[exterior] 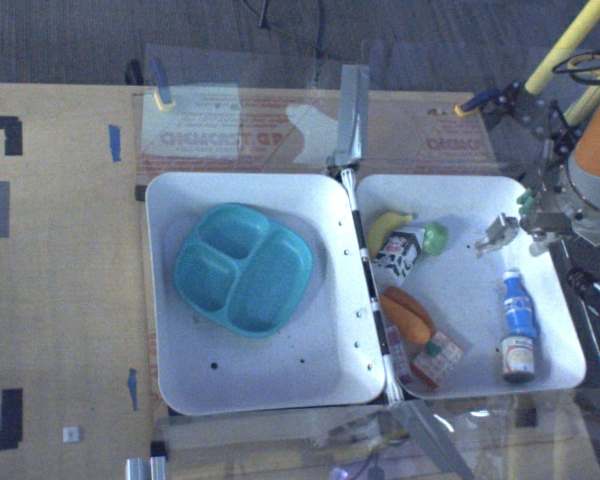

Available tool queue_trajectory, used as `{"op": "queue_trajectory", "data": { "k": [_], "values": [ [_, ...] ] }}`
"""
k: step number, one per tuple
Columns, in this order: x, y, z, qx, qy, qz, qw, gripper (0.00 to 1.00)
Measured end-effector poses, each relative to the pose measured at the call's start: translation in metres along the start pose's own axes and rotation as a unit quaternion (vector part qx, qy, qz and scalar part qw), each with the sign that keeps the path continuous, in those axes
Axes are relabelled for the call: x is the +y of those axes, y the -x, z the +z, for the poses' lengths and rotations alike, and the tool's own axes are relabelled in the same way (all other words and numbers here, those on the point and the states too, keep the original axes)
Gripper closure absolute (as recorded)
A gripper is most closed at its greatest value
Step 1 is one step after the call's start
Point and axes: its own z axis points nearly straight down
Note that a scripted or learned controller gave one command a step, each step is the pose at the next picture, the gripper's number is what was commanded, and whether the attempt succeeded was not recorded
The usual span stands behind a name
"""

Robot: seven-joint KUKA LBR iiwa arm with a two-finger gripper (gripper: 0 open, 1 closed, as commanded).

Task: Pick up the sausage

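We are looking at the sausage (408,314) lying in the lower left part of the right bin (570,368), its long axis slanting from upper left to lower right, just beside a small red packet (438,356). The gripper (498,234) is hanging over the bin's upper right with nothing between its fingers, whether parted or closed we cannot tell. So the sausage is sitting down and to the left of it in the frame, well apart.

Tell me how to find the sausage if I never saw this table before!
Look in the shallow white right-hand bin, along its left wall beside the divider. The orange-brown, log-shaped sausage lies slanted there, below the black-and-white patterned carton and above the small red-and-green packet. It is the only long, rounded orange-brown thing there.
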Motion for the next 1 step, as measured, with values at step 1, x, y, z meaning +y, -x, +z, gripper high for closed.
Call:
{"op": "queue_trajectory", "data": {
  "k": [1],
  "values": [
    [-0.0586,-0.0232,0.0999,0.002,0.007,-0.101,0.9949,0.0]
  ]
}}
